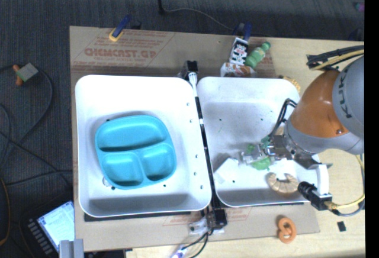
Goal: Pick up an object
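Green object [259,162], small and likely light, is seen in the right bin [237,97], near its near-right corner, beside a tan ring [282,183]. The gripper [267,152] is lowered just over it; its opening cannot be told. A grasp across the middle is judged best.

Grey-and-orange arm [331,118] is cut off by the right edge and covers the right white bin's [237,109] far-right wall. Small green-and-white object [259,162] beside the wrist is partly hidden, too blurred to identify. Gripper fingers are indistinct.
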Available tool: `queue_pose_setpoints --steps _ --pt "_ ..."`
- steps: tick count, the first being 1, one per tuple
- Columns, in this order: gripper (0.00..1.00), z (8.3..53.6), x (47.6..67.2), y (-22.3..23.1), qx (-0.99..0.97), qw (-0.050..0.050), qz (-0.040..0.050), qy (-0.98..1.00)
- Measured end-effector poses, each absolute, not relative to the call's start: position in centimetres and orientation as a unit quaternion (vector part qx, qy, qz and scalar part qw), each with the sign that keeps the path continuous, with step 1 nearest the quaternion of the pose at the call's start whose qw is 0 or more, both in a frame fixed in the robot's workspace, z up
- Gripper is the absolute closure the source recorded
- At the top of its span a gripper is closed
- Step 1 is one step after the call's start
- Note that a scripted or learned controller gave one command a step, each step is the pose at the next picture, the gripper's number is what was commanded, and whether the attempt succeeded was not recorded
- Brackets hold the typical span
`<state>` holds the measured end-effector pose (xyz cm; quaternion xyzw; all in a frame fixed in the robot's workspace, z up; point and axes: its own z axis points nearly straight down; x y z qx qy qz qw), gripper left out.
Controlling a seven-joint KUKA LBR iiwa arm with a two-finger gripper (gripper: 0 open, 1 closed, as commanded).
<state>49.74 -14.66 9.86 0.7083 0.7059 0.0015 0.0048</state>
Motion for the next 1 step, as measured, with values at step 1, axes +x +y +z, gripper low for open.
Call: queue_pose_setpoints --steps 1 --pt "1.0 18.44 48.4 -8.64 0.707 0.0 0.0 0.708"
